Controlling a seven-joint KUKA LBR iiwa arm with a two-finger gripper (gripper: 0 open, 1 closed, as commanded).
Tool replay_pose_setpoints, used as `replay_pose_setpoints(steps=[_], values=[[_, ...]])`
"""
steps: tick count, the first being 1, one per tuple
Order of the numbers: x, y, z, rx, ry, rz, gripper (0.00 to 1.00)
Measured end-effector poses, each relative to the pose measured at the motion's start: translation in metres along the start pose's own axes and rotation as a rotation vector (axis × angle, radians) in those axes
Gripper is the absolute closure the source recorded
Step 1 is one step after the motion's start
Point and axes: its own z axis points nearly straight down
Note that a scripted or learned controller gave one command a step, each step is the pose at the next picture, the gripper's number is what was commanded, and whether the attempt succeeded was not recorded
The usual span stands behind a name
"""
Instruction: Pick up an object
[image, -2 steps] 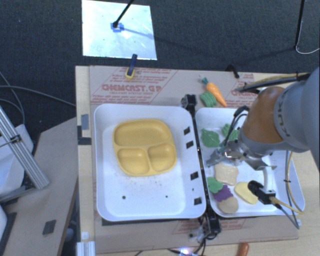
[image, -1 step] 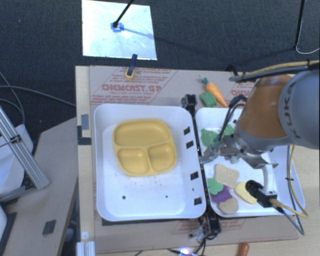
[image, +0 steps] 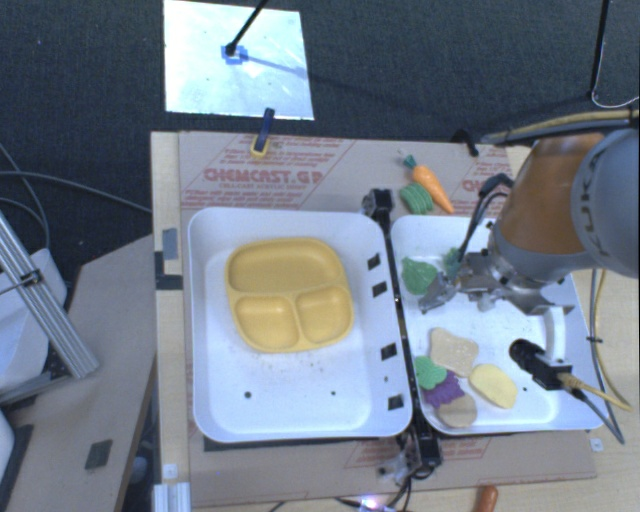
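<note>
Gripper (image: 440, 292): low in right bin (image: 570, 415), finger spread cannot be told | Nearest item: green toy (image: 418, 272), touching, up-left of tip | Other toys: nearer the front edge

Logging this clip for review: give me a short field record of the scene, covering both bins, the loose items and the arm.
left bin: holds a yellow divided plate
right bin: green toy, toast slice, purple grapes, yellow piece
outside bins: toy carrot on the cardboard behind the right bin
arm: over the right bin
gripper: low beside the green toy, grip unclear
</note>
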Motion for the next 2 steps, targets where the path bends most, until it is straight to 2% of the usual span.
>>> replay_pose_setpoints(steps=[1, 2], values=[[-0.037, 0.012, 0.066, 0.004, -0.001, 0.001, 0.00], [-0.103, 0.071, 0.102, -0.002, -0.003, 0.002, 0.00]])
